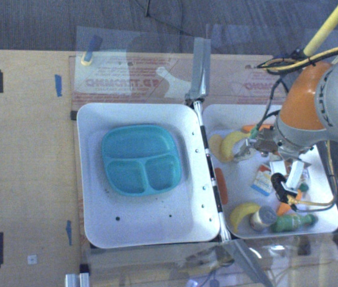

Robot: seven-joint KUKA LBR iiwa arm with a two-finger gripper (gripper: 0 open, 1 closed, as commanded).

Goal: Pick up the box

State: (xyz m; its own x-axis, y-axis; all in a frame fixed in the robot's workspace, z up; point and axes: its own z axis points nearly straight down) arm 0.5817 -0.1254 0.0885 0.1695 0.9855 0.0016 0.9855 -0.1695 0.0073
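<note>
white box [263, 180] lies just beside the hand [249, 147].

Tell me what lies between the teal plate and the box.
In the camera view, the bins' adjoining walls and a thin orange stick separate the teal plate and box.

Bench [25, 178], left bin [139, 217], right bin [236, 119]

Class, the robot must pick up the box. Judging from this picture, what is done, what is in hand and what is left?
Done: the arm is over the right bin, where the box lies. In hand: the gripper hangs near a yellow fruit, beside the box, not on it. Left: the box lies on the bin floor, so the grasp and lift remain.
</note>
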